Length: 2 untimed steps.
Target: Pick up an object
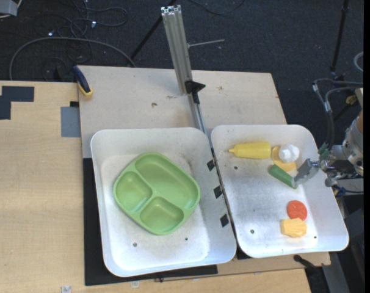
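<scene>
Gripper (304,171) sits low at the right bin's (258,240) right side, touching the green block (282,175), grip impossible to tell, so it should centre over the block before lifting.

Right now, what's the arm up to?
The pincer sits low at the right bin's right side, next to a green piece, with no object visibly gripped. A yellow bottle, white piece, red piece and yellow piece lie loose. A green tray rests in the left bin.
</scene>
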Motion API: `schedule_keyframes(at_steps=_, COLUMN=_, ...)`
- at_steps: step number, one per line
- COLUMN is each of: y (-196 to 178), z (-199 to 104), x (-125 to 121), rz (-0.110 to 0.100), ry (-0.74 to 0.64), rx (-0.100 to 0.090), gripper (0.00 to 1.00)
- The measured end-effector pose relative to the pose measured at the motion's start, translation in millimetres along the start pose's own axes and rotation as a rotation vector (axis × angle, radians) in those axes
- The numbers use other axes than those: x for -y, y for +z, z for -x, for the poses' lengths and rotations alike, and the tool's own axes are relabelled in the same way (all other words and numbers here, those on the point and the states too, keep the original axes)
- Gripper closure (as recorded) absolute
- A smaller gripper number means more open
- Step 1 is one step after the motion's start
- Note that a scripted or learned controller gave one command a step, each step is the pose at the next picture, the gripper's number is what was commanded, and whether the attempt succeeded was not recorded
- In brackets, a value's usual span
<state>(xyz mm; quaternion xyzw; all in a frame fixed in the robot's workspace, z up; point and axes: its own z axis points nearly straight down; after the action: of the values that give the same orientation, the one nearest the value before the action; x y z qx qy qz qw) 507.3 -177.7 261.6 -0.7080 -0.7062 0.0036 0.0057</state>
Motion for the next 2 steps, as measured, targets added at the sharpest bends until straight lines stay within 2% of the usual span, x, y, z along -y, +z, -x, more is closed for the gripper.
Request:
schedule_keyframes(at_steps=1, y=-5.3, z=0.0, x=-1.9, rz=0.01, ry=-0.002, rx=0.002, gripper=0.0)
schedule_keyframes(at_steps=2, y=59.5, z=-1.3, x=-1.9, rz=0.004, ry=-0.002, rx=0.0, gripper=0.0)
